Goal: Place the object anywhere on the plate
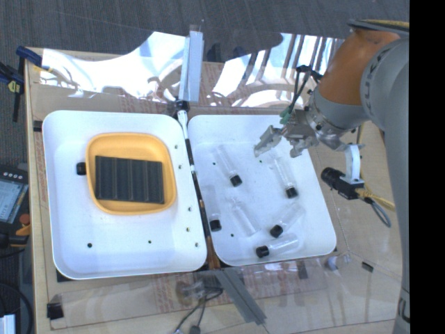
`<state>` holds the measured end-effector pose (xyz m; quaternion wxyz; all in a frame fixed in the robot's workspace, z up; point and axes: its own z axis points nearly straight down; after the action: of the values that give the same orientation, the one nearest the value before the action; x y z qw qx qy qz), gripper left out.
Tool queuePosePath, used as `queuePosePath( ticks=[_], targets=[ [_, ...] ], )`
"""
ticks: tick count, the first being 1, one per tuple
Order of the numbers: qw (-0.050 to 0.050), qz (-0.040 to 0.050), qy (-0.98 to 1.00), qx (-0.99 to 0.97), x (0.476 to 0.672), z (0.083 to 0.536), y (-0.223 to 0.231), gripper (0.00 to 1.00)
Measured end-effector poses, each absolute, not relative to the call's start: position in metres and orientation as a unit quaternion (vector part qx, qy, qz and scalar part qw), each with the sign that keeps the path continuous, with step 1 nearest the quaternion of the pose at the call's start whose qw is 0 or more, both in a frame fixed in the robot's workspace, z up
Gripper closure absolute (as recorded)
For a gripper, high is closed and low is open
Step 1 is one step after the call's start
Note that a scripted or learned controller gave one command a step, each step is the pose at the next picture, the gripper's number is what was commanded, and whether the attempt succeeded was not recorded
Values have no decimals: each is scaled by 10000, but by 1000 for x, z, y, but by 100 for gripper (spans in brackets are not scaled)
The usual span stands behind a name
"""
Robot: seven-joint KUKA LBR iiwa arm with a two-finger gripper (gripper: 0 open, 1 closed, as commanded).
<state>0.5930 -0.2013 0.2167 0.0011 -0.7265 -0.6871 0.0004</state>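
Several clear plastic vials with black caps lie scattered in the right bin; the nearest vial rests just below the gripper, whose jaws stand spread and hold nothing. The vials look light, stiff and slippery, best pinched mid-barrel across their width. The yellow plate sits in the left bin.

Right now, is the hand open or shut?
Open. The hand hovers over the right bin, its two fingers spread apart with nothing between them; the clear vials lie flat on the bin floor.
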Motion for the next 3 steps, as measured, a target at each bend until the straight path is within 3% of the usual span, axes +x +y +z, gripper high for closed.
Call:
queuePosePath(
  ticks=[1,2,3],
  targets=[
    [25,12,-7998,-6003,584,205,-174,0],
    [15,5,-8697,-4935,562,188,-188,0],
    [13,2,-9307,-3658,542,203,-211,0]
  ],
)
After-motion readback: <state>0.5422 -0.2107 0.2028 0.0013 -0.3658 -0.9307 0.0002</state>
